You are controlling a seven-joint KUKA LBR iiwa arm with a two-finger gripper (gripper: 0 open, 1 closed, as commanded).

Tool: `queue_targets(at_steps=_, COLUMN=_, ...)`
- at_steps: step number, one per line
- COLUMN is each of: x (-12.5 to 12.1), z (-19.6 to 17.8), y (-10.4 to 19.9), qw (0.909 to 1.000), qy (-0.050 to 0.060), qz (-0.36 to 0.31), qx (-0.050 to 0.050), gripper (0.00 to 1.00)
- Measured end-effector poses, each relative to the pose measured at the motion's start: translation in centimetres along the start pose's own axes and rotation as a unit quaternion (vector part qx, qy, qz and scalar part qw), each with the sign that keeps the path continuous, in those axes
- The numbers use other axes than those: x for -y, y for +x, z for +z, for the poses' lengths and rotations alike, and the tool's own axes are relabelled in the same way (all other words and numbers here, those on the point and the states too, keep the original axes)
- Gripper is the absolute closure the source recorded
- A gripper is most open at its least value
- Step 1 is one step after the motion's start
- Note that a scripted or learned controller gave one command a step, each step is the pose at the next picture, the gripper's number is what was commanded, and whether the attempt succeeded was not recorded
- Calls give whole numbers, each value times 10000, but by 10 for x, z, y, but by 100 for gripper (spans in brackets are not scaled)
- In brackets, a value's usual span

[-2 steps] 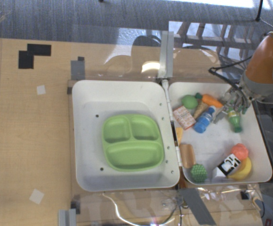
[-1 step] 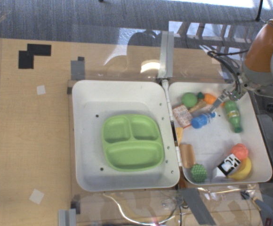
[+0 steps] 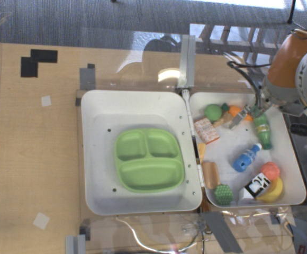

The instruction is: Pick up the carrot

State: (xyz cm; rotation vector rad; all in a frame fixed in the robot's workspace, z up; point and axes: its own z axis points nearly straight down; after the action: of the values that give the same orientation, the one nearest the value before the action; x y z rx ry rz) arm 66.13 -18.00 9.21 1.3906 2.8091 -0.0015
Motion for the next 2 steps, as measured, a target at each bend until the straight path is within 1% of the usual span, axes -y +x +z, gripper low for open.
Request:
queue_targets(at_steps=1, x=-25, z=4, y=21, qw=9885, qy=0, qz=1514, qx=6, gripper=0)
queue_targets(at_steps=2, x=-26, z=-8, y=22, qw=9892, qy=2, qz=1468, qx=19, gripper=100)
